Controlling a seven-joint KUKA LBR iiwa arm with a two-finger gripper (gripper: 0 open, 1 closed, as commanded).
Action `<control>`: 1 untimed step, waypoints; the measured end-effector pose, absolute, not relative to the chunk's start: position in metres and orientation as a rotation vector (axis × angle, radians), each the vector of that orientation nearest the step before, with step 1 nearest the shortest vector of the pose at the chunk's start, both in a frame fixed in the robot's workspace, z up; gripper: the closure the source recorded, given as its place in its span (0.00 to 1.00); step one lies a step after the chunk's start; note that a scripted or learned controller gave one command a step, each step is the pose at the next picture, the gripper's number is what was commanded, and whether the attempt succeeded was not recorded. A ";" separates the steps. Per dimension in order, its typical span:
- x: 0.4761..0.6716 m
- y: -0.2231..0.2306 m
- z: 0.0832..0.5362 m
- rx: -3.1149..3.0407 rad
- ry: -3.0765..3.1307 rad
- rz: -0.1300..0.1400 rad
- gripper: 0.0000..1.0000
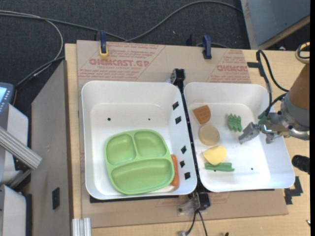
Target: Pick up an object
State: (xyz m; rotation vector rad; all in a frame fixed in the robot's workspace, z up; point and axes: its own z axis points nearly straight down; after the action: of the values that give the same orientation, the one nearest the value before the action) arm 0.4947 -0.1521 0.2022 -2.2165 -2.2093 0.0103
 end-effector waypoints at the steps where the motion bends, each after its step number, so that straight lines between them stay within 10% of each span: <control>1: 0.498 -0.152 0.207 -2.220 -2.220 0.000 0.00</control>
State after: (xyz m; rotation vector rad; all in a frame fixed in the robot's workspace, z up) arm 0.4976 -0.1518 0.2075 -2.2197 -2.2202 0.0004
